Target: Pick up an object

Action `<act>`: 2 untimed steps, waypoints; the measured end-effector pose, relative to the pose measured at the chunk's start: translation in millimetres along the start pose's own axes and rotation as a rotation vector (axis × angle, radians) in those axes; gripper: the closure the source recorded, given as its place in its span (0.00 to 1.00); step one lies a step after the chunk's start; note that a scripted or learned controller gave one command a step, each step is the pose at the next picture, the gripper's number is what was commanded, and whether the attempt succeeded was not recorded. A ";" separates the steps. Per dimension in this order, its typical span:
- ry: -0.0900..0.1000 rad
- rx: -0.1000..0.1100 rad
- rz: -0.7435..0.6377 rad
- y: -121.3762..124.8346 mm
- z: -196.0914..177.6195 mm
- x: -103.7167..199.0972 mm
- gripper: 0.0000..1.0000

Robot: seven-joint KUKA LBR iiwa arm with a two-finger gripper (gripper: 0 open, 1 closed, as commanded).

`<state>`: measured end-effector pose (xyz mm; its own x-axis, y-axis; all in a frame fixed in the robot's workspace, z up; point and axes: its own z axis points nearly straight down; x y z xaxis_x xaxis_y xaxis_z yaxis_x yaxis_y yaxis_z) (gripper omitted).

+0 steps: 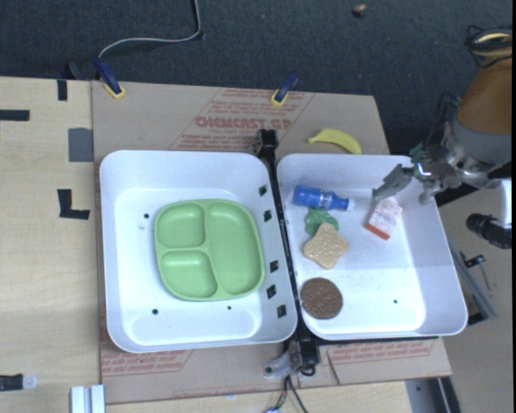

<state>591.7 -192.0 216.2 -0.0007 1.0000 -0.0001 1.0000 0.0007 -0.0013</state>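
Hovering at the right bin's (430, 256) two-o'clock corner, the gripper (394, 188) sits just over a small white-and-red packet (383, 218); whether its fingers are apart or together I cannot tell, and nothing shows between them. The packet looks the natural target: it lies apart from the rest, near the bin's three-o'clock wall. A good try would come straight down and centred, spanning the packet's narrow side, since a flat pouch can slide on smooth plastic. Toward nine o'clock from it lie a blue bottle (320, 199), a green piece (317, 223) and a tan cracker (326, 246), with a brown cookie (322, 298) at six o'clock. The left bin (120, 231) holds a green tray (210, 249). A banana (334, 140) rests on cardboard (198, 119) at twelve o'clock, beyond the bins.
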 end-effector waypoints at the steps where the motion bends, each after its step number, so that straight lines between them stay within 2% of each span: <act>1: 0.001 -0.001 -0.001 8.2 124.5 -30.9 0.00; 2: 0.000 0.000 -0.001 7.8 115.5 -31.0 1.00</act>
<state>599.4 -222.9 100.7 -0.0020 1.0000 0.0000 1.0000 0.0020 -0.0015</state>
